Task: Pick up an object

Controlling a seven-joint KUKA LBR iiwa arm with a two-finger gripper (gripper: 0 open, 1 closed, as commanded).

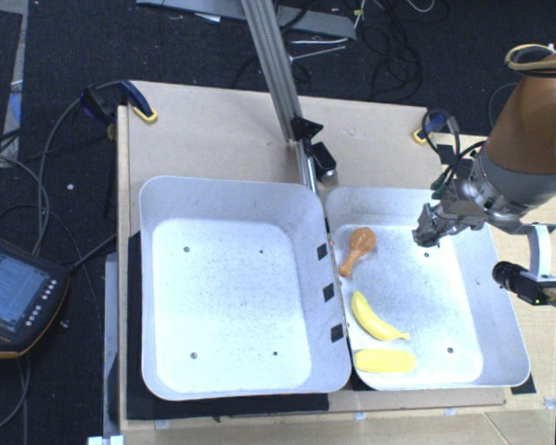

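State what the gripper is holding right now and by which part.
Nothing shows in the gripper, which hangs above the right bin. The orange drumstick toy, banana and yellow block all lie apart from it on the bin floor.

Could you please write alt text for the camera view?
The gripper hangs over the right bin, which holds an orange drumstick-shaped toy, a banana and a yellow block. The left bin sits alongside.

A pale wooden bench (217, 139) stands on dark carpeted floor (64, 48) strewn with black cables (38, 186); what looks like a handheld control pendant (9, 296) lies at left.
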